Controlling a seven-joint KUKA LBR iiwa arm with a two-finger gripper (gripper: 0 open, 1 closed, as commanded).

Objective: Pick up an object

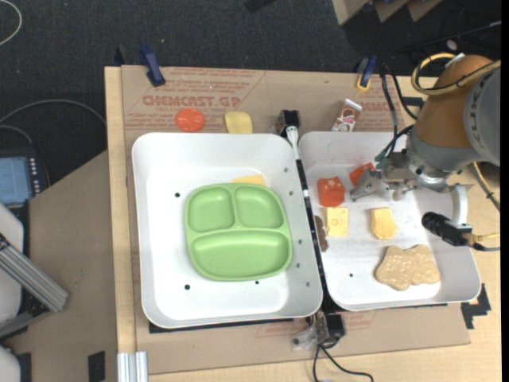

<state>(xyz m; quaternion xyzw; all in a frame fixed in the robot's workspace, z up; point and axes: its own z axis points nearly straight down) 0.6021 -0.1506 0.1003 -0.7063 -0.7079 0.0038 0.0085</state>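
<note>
Just left of gripper (372, 183): small red block (331, 190) in right white bin (445, 293), near two yellow cheese-like pieces (336, 220) and tan cookie (407, 267). Finger state: cannot tell. Green divided plate (237, 231) in left bin (159, 213).

Dark carpet floor (71, 30) (cables trailing) around bench (127, 213)

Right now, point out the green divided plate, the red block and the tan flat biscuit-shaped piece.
green divided plate (237, 231), camera view, middle ridge.
red block (331, 190), camera view, top face.
tan flat biscuit-shaped piece (406, 267), camera view, centre of its top.
</note>
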